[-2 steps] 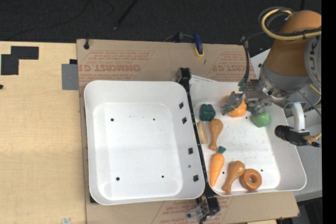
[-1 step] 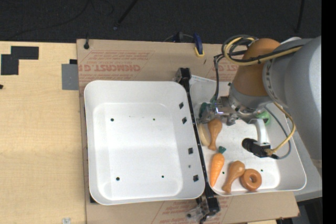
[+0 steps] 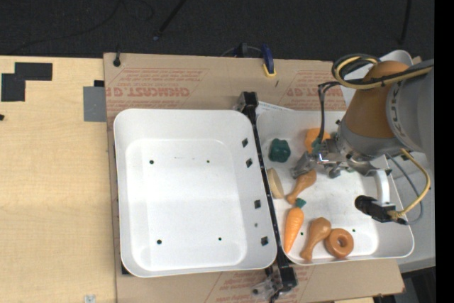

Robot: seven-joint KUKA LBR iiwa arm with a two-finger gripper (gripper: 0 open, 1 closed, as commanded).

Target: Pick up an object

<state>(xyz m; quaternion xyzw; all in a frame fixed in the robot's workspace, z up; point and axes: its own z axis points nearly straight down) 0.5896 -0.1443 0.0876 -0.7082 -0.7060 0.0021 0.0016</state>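
The gripper (image 3: 317, 161) is being held low in the right white bin (image 3: 397, 241), just above a tan pear-shaped toy (image 3: 303, 184). How far it is opened cannot be told. Nearby, a dark green lump (image 3: 279, 150) and an orange plastic carrot (image 3: 293, 223) are lying.

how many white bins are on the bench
2: left bin beside right bin, which holds the toy food, under the arm.
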